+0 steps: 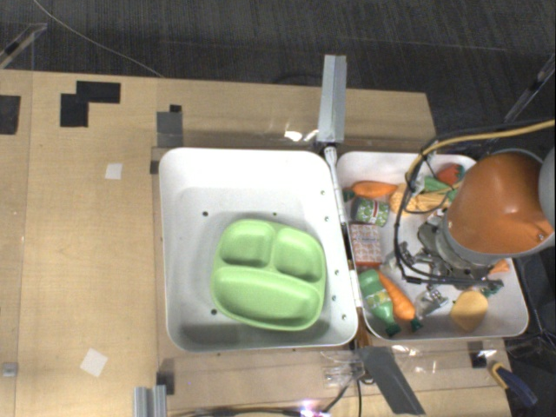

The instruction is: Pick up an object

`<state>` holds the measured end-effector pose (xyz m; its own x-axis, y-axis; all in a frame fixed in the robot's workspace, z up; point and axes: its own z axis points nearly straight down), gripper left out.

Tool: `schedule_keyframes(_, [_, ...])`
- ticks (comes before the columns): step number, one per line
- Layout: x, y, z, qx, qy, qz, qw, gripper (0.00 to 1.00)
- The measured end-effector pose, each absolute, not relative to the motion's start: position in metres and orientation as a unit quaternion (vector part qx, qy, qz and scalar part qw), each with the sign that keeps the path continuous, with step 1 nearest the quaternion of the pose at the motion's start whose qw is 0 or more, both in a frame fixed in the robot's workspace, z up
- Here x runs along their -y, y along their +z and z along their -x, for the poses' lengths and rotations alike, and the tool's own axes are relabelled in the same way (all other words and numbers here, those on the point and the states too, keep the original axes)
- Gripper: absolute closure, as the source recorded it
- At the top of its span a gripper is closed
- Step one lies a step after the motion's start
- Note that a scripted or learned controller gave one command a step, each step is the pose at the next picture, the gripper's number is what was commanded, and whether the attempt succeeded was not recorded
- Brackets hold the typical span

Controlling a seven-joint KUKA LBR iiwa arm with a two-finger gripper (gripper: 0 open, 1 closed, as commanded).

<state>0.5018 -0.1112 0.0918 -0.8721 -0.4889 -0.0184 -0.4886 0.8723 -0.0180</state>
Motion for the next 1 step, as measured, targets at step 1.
schedule_keyframes(1, [0.1098, 0.0916, -0.5048, -0.971, -0.0045, 0.241, 0.008, 0.0])
